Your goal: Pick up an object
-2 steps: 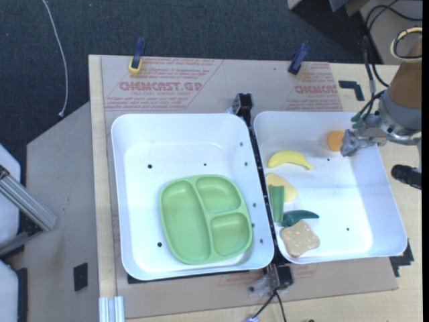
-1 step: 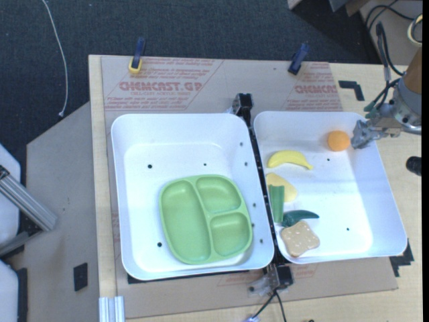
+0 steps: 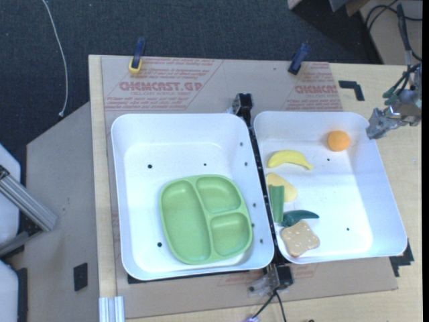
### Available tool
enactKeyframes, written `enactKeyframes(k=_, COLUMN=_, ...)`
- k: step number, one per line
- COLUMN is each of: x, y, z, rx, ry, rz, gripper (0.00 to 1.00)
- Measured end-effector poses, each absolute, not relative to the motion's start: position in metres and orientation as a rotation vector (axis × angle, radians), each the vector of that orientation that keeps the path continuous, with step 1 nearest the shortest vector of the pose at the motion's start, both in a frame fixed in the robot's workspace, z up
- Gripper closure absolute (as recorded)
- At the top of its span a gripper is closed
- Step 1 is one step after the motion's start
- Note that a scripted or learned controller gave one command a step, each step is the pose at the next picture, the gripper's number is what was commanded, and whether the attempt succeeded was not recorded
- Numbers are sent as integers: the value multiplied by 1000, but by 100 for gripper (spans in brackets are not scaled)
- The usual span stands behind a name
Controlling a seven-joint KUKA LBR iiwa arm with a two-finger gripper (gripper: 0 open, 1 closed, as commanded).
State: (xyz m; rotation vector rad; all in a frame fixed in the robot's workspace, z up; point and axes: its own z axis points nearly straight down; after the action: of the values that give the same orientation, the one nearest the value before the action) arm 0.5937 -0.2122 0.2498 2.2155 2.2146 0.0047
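Cracker (image 3: 299,238) sits at the right bin's (image 3: 375,200) near-left corner, banana (image 3: 289,159) mid-left, orange ball (image 3: 338,140) near the far edge. Gripper (image 3: 383,118) hovers at the far-right rim, holding nothing; approach seems underway, calling for descent onto the ball.

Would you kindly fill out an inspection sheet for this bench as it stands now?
Surface: bench bears left bin and right bin, side by side.
Job's things: right bin holds orange ball, banana, green piece, cracker.
Clutter: green tray in left bin.
Tool: tool at right bin's far right corner, above the rim.
Cables: white cable on floor; wires at front edge.
Surroundings: two clamps on the far edge; dark carpet.
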Motion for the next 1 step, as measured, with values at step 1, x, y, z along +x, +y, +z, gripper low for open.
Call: enactKeyframes(k=1, x=595, y=-213, z=264, rx=2217, ry=2219, rz=2, gripper=100)
